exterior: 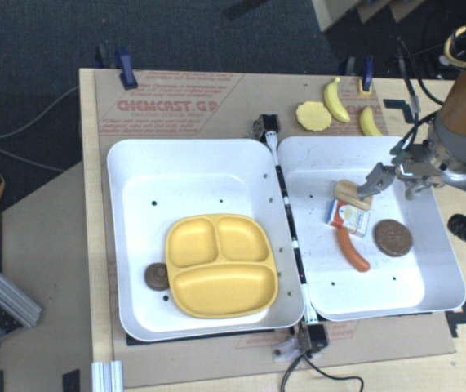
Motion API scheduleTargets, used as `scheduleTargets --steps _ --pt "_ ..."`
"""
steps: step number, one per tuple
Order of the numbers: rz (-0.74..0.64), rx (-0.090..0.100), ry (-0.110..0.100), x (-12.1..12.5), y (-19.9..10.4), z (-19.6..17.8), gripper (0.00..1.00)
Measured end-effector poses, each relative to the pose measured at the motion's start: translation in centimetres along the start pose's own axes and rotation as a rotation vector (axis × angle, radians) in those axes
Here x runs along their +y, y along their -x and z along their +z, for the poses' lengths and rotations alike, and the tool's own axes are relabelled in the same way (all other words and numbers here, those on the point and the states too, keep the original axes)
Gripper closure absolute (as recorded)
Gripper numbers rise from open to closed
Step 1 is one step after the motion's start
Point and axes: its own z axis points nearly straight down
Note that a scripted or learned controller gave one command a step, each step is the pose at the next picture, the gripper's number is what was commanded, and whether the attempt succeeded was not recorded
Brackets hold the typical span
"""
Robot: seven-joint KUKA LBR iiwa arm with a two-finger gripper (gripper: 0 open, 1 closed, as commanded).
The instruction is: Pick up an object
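Note:
The right bin holds a tan block, a small red, white and blue carton, an orange-red sausage and a brown round cookie. My gripper hangs over the bin's back right part, just right of the tan block and above the cookie. It is open, and nothing sits between its fingers. Its left finger points down towards the tan block's right end; I cannot tell whether they touch.
The left bin bears a yellow divided plate with a small brown disc at its left. Behind the right bin, on the bench, lie two toy bananas and a yellow round piece. Cables run at the far right.

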Motion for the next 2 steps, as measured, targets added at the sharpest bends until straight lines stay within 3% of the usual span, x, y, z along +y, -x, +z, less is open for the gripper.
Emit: scheduleTargets --steps 1,2 --pt "0.0 0.002 -0.008 -0.6 -0.7 14.8 0.0" --pt "0.001 -0.001 0.003 -0.4 -0.6 13.1 1.0"
